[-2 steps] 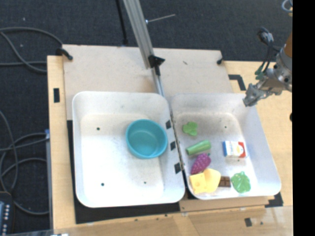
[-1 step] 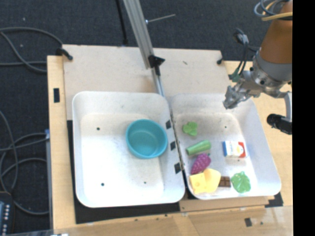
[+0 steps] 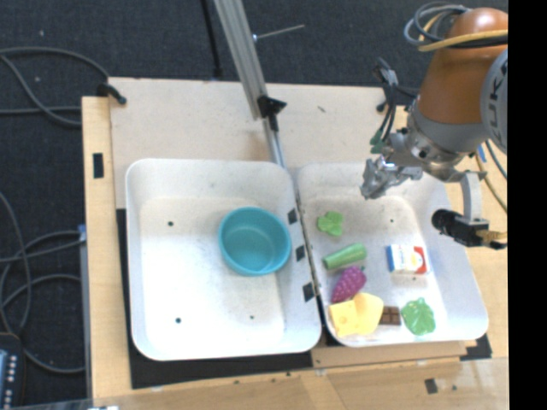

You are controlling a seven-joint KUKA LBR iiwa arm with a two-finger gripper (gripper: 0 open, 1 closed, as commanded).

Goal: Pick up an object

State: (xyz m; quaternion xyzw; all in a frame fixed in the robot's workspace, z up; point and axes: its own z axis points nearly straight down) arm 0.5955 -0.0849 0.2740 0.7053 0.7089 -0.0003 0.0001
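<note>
The gripper (image 3: 376,182) hangs above the right bin's (image 3: 444,203) far end, whether open or closed I can't tell, holding nothing visible, seemingly poised over the small green toy (image 3: 331,223) nearby.

Arm (image 3: 461,75) cut off at right edge, upper links out of frame. End effector (image 3: 376,182) small and dark, finger state unreadable. Brown item (image 3: 391,317) half hidden behind yellow object (image 3: 356,314). Desk (image 3: 171,118) bottom clipped by frame. Metal pole (image 3: 235,24) runs off top.
</note>
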